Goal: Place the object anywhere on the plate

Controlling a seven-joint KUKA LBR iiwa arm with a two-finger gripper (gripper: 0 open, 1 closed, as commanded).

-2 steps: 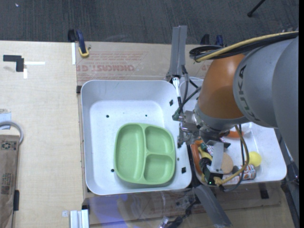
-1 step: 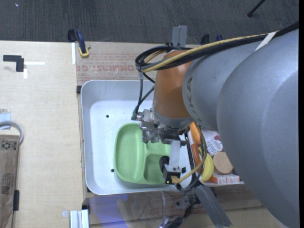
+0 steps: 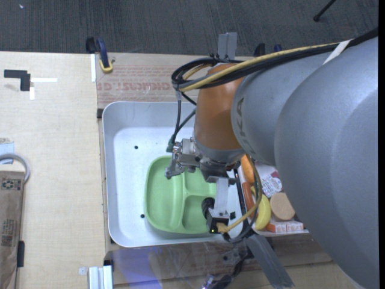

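A green plate (image 3: 162, 197) lies flat in the left white bin (image 3: 123, 155), in the bin's right, near part. Raised ridges divide it into one long section on the left and smaller ones on the right. The parts of it in sight are plain green.

The grey arm (image 3: 313, 137) reaches in from the right, and its orange band (image 3: 216, 113) hangs over the bin's far right side. Below the band, the claw (image 3: 180, 164) sits above the far edge of the plate. It is seen from above and partly covered by the wrist, so I cannot tell whether it is wide or narrow, or whether it carries anything.

Right of the plate, just past the wrist, several things lie close together, and the arm partly hides them:
- a yellow banana (image 3: 263, 212)
- an orange stick-like thing (image 3: 246, 172) on the far side of the banana
- a white packet with red print (image 3: 269, 182)
- a round tan disc (image 3: 281, 207)
- a small red and white box (image 3: 287, 226), nearest of the group

I cannot tell which of these is the object to be placed. All of them are off the plate.

Two small dark dots (image 3: 136, 147) mark the bin's white floor. On the pale wooden tabletop (image 3: 54, 137), at the left edge, rests a brown paper bag (image 3: 9, 221), and a black L-shaped piece (image 3: 18, 77) sits far to the left. A blue and yellow clamp (image 3: 102, 56) grips the far edge of the tabletop.
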